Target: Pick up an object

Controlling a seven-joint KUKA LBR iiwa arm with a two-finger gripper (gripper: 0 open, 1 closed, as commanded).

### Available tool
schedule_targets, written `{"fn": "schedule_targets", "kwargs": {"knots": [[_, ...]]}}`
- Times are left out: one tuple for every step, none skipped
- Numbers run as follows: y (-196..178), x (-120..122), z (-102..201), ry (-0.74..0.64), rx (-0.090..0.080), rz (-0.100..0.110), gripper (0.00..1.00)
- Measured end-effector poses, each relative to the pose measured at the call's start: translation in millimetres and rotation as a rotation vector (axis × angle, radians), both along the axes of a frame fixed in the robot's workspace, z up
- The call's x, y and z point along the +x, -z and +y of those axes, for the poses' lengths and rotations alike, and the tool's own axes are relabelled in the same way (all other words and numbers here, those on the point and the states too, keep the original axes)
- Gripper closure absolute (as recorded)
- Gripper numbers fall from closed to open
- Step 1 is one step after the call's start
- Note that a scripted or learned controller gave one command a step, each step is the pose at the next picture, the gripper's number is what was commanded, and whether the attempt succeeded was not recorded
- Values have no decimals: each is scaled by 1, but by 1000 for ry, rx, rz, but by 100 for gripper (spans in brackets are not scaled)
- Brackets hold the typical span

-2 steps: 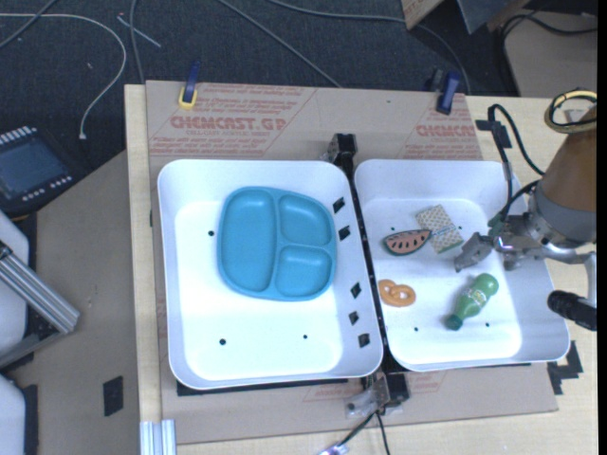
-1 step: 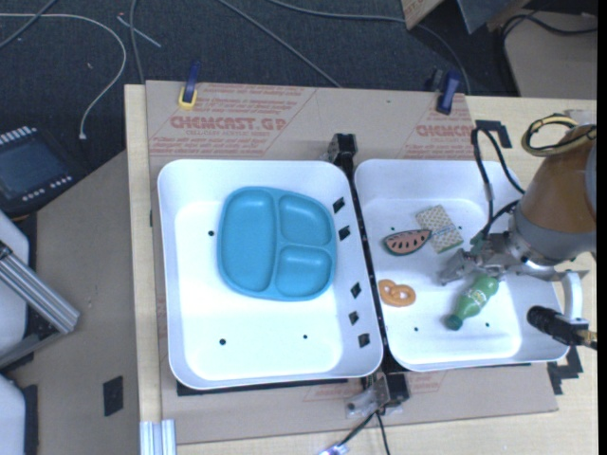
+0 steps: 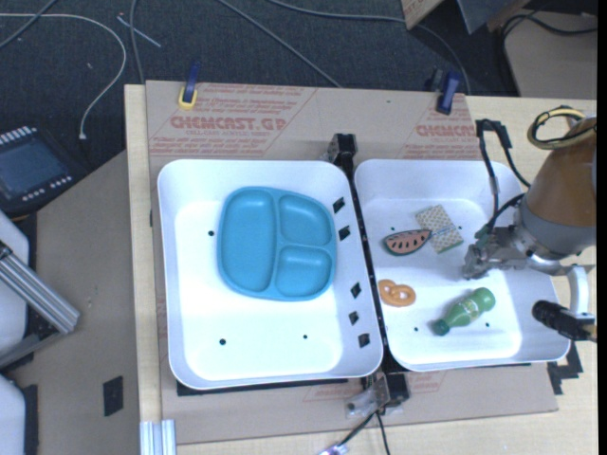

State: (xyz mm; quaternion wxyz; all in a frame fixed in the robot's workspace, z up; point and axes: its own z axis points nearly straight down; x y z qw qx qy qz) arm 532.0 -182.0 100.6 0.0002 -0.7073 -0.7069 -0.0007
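Green plastic bottle [image 3: 465,311] with a dark cap, lying on its side at the near end of the right-hand shallow white bin [image 3: 455,354], cap pointing toward the front-left. Just to its left sits a small orange pretzel-shaped toy [image 3: 397,294], apart from the bottle. Up from that, a watermelon slice toy [image 3: 407,243], red with a green rind, rests just beside a small patterned grey square packet [image 3: 441,227] (the 2 look close to touching, hard to call).

Now the arm: the grey two-finger gripper [image 3: 477,258] hangs over the right side of this bin, to the right of the packet and above the bottle in the picture, with nothing seen between its fingers. Whether those fingers are apart or together I cannot tell; the tip is a dark, blurry cluster. Behind it the orange band [image 3: 567,186] of the wrist rises at the right edge, with black cables looping over the bin's far corner.

Across the divider, the left-hand white bin [image 3: 190,349] carries a light blue plastic plate [image 3: 277,243] with 3 compartments, lying flat. Both bins sit on a cardboard sheet [image 3: 285,107] printed with red lettering, pinned by 2 blue clamps [image 3: 191,85] at the far edge.
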Motion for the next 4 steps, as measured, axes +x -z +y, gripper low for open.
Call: {"fn": "schedule_targets", "kwargs": {"knots": [[-63, -4, -2, -1, -3, -6, 100], [-127, 2, -2, -2, -4, -8, 100], [-152, 3, -2, -2, -3, -4, 100], [-156, 13, 42, -5, -1, -2, 100]]}}
